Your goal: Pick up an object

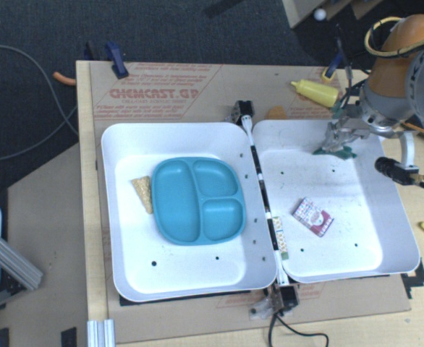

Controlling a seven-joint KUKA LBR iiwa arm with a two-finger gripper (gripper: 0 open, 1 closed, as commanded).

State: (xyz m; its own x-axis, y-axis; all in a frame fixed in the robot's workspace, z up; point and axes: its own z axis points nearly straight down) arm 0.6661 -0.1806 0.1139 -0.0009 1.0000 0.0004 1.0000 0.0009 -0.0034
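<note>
Dark carpet surrounds our desk (161,96). We see the gripper (336,144) low in the right bin (393,230); whether it grips we cannot tell. Mid-bin, the small packet (312,216) looks light and crinkly; pinch its edges.

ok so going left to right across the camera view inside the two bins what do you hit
Tan sponge-like piece → blue divided plate in the left bin → small red and white packet in the right bin → gripper over a small green thing at the right bin's far side.
</note>
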